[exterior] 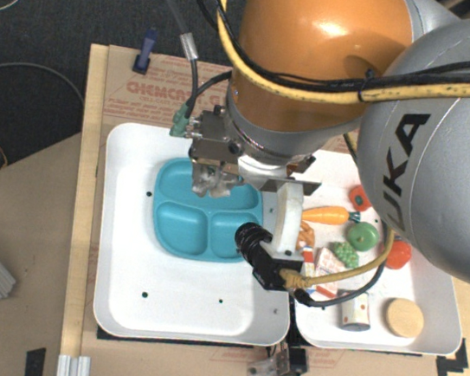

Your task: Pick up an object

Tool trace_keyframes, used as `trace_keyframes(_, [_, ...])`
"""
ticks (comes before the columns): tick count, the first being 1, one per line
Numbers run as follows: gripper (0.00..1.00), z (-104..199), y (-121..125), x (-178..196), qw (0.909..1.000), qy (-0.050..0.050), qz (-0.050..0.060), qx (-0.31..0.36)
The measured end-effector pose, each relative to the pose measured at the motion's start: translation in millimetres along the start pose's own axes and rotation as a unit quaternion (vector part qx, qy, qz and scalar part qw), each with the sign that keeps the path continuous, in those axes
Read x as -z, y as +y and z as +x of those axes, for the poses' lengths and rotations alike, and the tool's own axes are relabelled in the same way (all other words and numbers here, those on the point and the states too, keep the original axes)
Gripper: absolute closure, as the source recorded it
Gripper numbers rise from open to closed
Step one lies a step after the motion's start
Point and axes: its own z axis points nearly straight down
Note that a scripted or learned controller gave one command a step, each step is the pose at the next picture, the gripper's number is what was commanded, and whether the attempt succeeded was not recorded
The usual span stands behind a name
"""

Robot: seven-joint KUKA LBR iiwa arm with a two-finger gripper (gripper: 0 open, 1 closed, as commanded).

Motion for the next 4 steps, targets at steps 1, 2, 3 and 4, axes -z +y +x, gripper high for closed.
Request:
trace_keyframes(1, [1.00,1,0,10,1.0000,0.000,-0.001,0.001])
trace_keyframes(2, [1.00,-2,1,125,1.0000,0.003,-0.005,-0.001])
trace_keyframes(3, [1.00,-18,-1,68,1.0000,-0.002,0.005,-0.003])
trace_keyframes(4, [1.00,-87,-1,32,1.0000,-0.002,0.005,-0.006])
